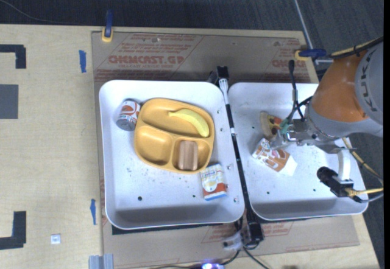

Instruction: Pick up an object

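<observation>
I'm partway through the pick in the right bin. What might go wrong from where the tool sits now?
1. The tool is over the upper edge of the orange-and-white packet, not its middle. The packet lies flat on the right bin, so an off-centre grasp may slip off.
2. A tan item lies just beside the tool. A descent here might nudge it or catch it along with the packet.

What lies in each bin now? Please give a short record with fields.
left bin: yellow tray, can, small carton
yellow tray: banana and brown block, in separate compartments
right bin: orange-white packet, small tan item
gripper: over right bin, beside the packet
</observation>
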